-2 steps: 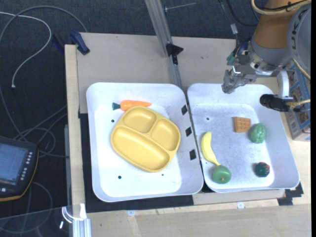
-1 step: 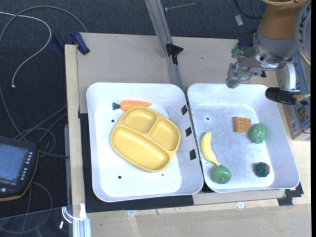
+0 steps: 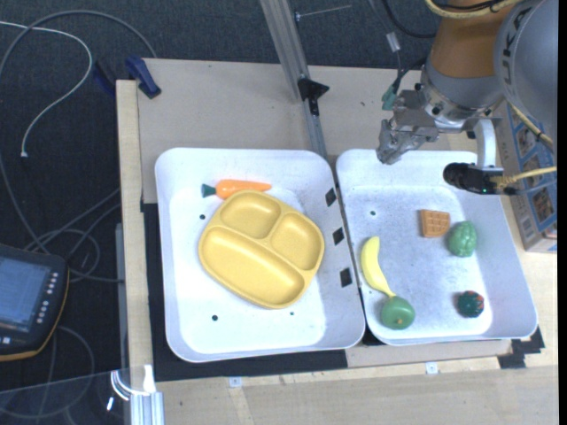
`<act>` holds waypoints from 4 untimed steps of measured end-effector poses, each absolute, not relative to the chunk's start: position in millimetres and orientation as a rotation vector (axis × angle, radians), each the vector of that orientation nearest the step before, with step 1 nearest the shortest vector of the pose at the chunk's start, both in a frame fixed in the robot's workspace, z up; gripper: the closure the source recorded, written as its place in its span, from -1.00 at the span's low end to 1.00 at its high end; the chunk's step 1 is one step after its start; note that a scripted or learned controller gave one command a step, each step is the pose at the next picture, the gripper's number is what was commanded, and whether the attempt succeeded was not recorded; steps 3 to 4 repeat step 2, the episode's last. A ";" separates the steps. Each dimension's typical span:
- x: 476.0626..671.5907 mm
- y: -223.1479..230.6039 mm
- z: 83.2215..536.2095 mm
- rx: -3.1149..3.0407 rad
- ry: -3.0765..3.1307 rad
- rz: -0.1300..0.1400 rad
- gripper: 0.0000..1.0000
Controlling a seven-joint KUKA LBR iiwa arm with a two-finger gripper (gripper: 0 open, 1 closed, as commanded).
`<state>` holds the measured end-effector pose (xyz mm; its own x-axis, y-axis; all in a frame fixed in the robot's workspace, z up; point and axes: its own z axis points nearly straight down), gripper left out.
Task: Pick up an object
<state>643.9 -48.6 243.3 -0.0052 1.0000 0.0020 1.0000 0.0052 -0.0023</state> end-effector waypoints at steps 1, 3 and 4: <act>628.0 9.1 232.4 -2.210 -2.225 0.001 1.00; 616.0 64.8 243.6 -2.210 -2.227 -0.002 1.00; 616.0 64.8 243.6 -2.210 -2.227 -0.002 1.00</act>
